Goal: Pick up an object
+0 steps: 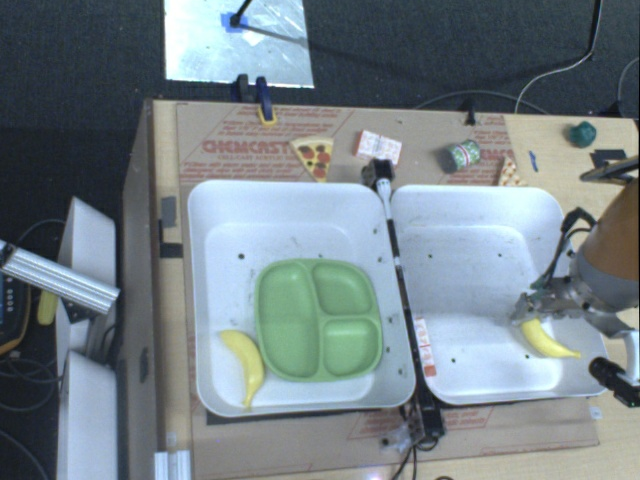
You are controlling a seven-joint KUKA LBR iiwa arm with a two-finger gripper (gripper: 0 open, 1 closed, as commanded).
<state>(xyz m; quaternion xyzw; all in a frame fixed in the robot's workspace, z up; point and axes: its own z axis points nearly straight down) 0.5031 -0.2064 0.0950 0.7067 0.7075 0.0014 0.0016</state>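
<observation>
even, fairly bright overhead light, slightly cool in tone. the two white bins (300, 203) come close to washing out, with soft faint shadows along their inner walls. a shiny sheet (238, 26) on the floor at 11 o'clock throws patchy glare. fine detail is soft and grainy throughout; the dark carpet (420, 28) shows speckled noise
</observation>
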